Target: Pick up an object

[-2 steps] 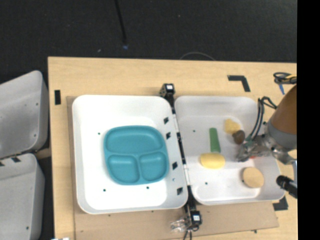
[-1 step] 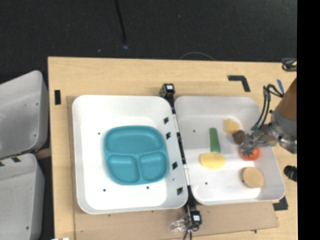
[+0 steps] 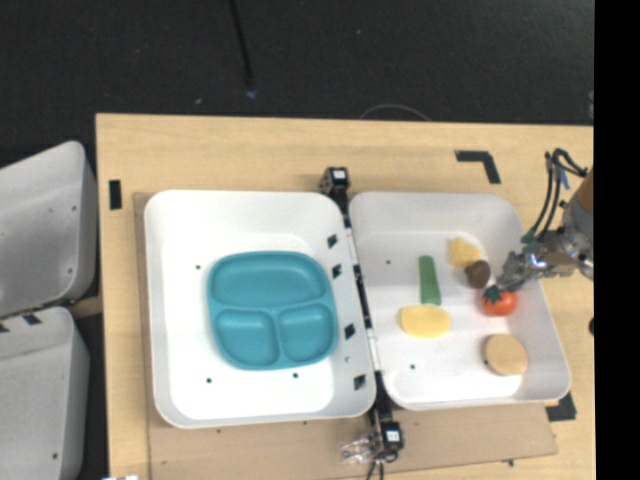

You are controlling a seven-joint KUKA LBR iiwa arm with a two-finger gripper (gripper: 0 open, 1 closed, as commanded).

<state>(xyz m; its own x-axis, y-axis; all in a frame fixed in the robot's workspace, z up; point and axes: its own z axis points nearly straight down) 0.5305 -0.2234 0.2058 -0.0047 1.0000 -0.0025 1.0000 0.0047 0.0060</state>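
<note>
The right bin (image 3: 400,218) holds several small food toys. A green stick (image 3: 429,280) lies near its middle, with a yellow lemon-shaped piece (image 3: 425,321) just below it. A small yellow piece (image 3: 463,251) and a brown piece (image 3: 477,273) sit side by side to the right. A red tomato (image 3: 500,302) lies near the bin's right wall and a tan round disc (image 3: 505,355) sits in the lower right. My gripper (image 3: 515,271) reaches in from the right edge, its tips just above the tomato and beside the brown piece.
The left bin (image 3: 170,218) holds a teal divided plate (image 3: 271,306). Black clips (image 3: 351,288) run along the seam between the bins. Cables hang at the arm on the far right. Grey shapes lie beyond the bench's left edge.
</note>
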